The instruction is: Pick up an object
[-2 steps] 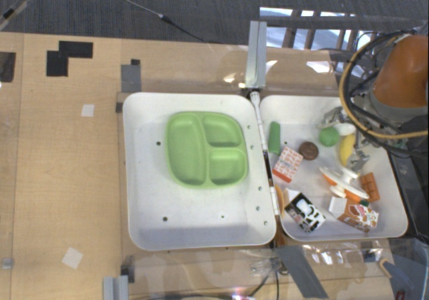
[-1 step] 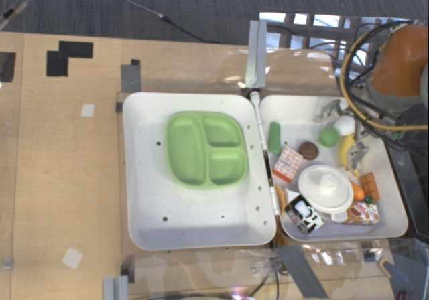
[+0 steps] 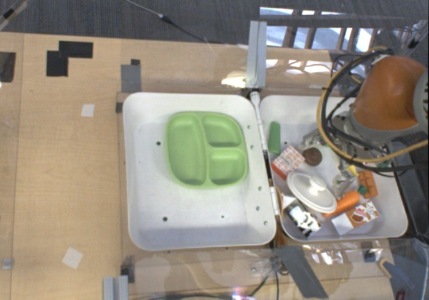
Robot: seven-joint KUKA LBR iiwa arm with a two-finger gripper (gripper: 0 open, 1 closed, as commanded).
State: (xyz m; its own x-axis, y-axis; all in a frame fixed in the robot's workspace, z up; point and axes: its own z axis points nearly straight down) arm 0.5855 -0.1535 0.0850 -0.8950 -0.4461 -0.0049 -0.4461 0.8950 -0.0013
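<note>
The right bin (image 3: 395, 230) holds several small objects. A green cylinder (image 3: 274, 138) lies by its left wall, with a red-and-white box (image 3: 289, 159) and a brown round piece (image 3: 312, 155) beside it. A white round lid (image 3: 310, 189) sits in the middle, an orange carrot (image 3: 346, 203) to its right, and a black-and-white object (image 3: 302, 219) at the front. My gripper (image 3: 344, 173) hangs low in the bin under the orange-banded wrist (image 3: 389, 94), just above the carrot and next to an orange box (image 3: 368, 185). I see nothing held in it.
The left bin (image 3: 144, 218) bears a green divided plate (image 3: 205, 148). A red-and-white packet (image 3: 364, 213) lies at the right bin's front right. Black and yellow cables (image 3: 330, 118) loop around the wrist. A metal post (image 3: 257, 54) stands behind the divider between the bins.
</note>
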